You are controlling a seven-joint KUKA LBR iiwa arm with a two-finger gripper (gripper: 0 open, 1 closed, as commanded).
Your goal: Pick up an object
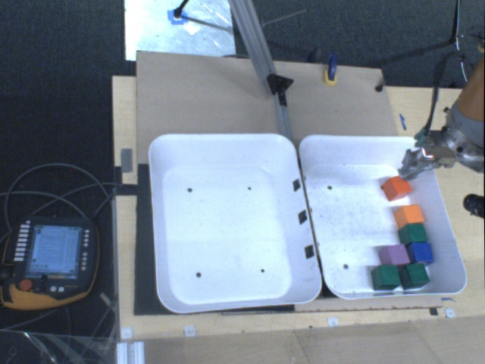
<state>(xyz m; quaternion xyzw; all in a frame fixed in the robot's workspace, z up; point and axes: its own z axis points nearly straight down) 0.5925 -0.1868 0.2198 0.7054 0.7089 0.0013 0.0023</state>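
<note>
The claw (413, 163), its opening impossible to tell, hangs just above the orange block (395, 188), seemingly lining up to grab it.

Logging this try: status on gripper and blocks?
Gripper just above the red-orange block, nothing seen between its fingers. Block lies apart in right bin. Other blocks clustered nearer the front, not obstructing.

The grey arm with its orange band (471, 101) enters at the right edge of the frame, a little above mid-height. Its wrist angles down and leftward, ending in the small metallic end effector (413, 163).
</note>
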